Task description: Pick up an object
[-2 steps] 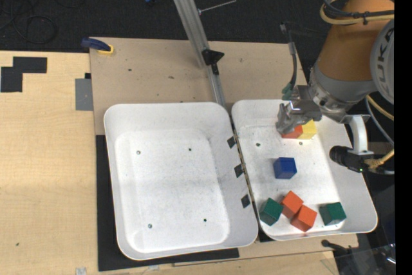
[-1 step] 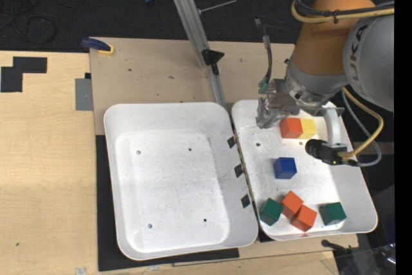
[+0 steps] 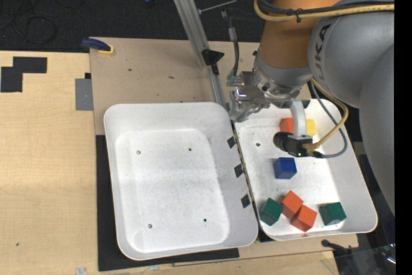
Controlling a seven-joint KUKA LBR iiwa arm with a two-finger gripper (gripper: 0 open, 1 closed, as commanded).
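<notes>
The gripper hangs over the right bin's far left corner; whether it is open or closed, I cannot tell. The blue cube sits mid-bin, so descending here may strike the rim.

Even overhead light, soft shadows, slightly grainy.

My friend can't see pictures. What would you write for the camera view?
A grey robot arm reaches its gripper over the far corner of the right bin, which holds a blue cube, orange blocks, green cubes and a yellow block. The left bin lies beside it.
</notes>
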